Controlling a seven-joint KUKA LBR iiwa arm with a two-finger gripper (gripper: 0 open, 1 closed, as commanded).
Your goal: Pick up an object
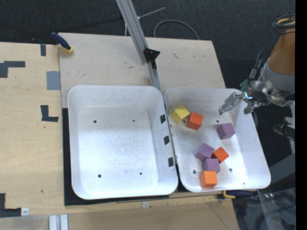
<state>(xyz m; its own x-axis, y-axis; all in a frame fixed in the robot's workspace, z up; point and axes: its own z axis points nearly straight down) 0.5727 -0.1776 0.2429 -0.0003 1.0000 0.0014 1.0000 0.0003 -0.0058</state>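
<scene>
Arm: the grey arm with its orange band (283, 51) reaches in over the right edge of the right bin.

Gripper: the gripper (236, 104) hangs over the far right part of the right bin (254, 143), above bare bin floor, with nothing under it that I can make out.

Fingers: one grey finger points left and down toward the cubes; a second dark part sits just right of it. Whether they stand apart or together I cannot tell. Nothing shows between them.

Right bin contents: a yellow cube (181, 114) touching an orange cube (194, 120) near the far left corner; a purple cube (225, 130) alone toward the right wall; then a cluster toward the near edge: a second purple cube (205, 151), a small orange cube (220, 154), a third purple cube (211, 165) and a near orange cube (208, 178).

Left bin: the left bin (72, 128) sits beside the right one on the counter (105, 56), their walls meeting in the middle.

Nearest candidate: the lone purple cube lies near the gripper, toward the near side and a little left; it has open space around it, so I judge it the easiest pick.

Progress: early. No cube is lifted; all seven rest on the bin floor.

Left to do: line up over one cube, descend, close on it and raise it clear.
</scene>
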